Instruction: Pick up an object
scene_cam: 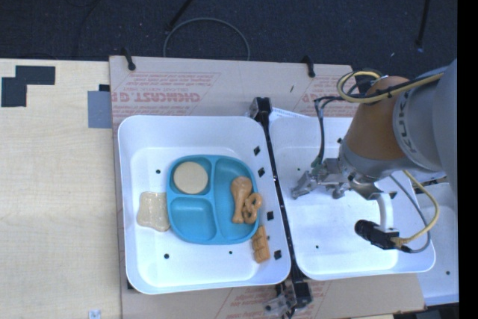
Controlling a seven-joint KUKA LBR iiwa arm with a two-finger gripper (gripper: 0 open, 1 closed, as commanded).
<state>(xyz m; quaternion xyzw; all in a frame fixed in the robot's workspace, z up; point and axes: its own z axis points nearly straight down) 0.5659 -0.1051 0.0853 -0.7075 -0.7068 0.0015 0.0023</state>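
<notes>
Tan pretzel [245,199] on blue tray [196,224], pincer [300,187] apart, adj. bin [336,254]

A grey arm [437,112] is pictured, its rounded casing marked with dark lettering near an orange band [373,132] above the wrist. Thin yellow and black cables [357,84] are looped beside the band, and a gripper [305,186] of bare silver metal is fitted at the end.
</notes>
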